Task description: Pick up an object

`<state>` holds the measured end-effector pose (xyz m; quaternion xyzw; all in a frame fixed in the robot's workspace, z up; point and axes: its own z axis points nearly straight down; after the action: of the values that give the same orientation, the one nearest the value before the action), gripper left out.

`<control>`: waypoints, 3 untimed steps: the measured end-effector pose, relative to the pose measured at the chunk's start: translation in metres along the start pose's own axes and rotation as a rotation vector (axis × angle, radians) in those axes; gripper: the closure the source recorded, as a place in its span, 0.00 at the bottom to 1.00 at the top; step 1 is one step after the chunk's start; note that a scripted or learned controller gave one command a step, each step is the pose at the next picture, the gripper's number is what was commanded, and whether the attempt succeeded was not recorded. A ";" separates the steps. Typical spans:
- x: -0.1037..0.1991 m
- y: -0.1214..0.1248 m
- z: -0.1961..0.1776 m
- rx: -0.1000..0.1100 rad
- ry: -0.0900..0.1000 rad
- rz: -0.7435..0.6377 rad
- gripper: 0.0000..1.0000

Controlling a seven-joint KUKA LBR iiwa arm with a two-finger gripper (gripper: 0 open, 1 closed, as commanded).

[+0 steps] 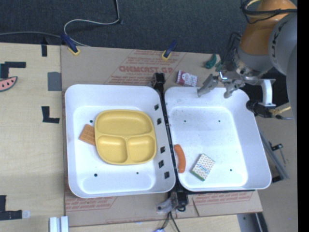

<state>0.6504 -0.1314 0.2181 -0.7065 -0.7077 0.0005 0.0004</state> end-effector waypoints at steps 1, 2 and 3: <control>-0.015 -0.013 0.131 -0.002 -0.001 0.000 0.00; -0.015 -0.013 0.121 -0.005 -0.002 0.000 1.00; -0.015 -0.013 0.121 -0.005 -0.002 0.001 0.00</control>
<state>0.6374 -0.1468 0.0972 -0.7067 -0.7075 -0.0004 -0.0020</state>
